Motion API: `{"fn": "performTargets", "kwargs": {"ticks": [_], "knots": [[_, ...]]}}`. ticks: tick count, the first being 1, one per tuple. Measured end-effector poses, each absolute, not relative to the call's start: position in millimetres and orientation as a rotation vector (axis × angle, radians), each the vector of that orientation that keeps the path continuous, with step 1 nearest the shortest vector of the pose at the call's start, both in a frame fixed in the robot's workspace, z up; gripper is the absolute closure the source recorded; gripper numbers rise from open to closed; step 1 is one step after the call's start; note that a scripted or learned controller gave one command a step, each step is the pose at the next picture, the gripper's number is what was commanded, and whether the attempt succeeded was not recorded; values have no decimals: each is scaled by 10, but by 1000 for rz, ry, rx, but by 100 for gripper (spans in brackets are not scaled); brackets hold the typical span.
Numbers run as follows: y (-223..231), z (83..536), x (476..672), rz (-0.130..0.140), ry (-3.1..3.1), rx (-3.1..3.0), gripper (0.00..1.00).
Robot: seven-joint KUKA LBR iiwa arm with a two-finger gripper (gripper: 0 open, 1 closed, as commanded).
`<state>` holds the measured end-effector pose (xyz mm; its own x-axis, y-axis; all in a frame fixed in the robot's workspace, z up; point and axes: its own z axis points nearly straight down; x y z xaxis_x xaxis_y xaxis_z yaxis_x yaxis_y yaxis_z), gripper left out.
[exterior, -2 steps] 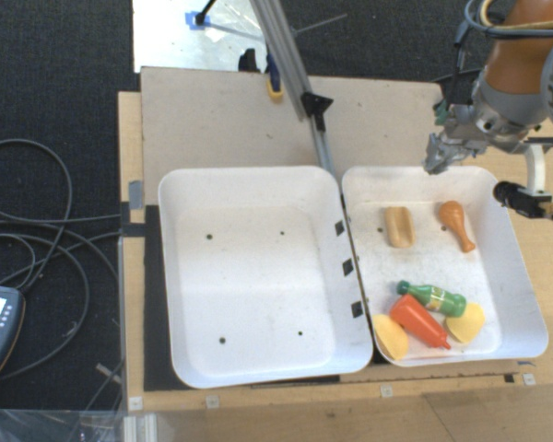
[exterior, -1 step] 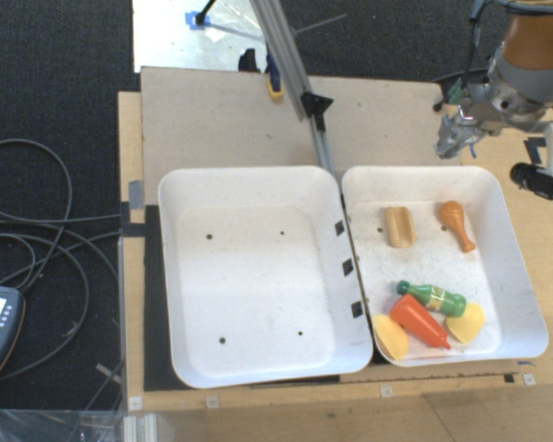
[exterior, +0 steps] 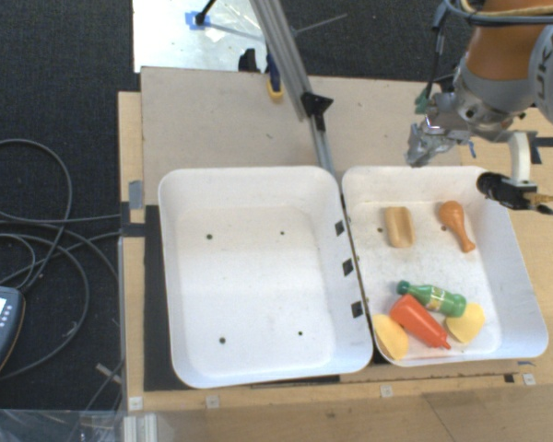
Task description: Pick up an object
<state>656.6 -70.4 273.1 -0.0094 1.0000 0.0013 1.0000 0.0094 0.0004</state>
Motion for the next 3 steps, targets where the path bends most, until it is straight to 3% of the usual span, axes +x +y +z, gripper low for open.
{"fn": "performTargets", "kwargs": {"ticks": [1, 3], "knots": [[-216, 2675, 6259, -1, -2230, -2209, 100], [632, 2440, 5839, 0, -2230, -2208, 100]]}}
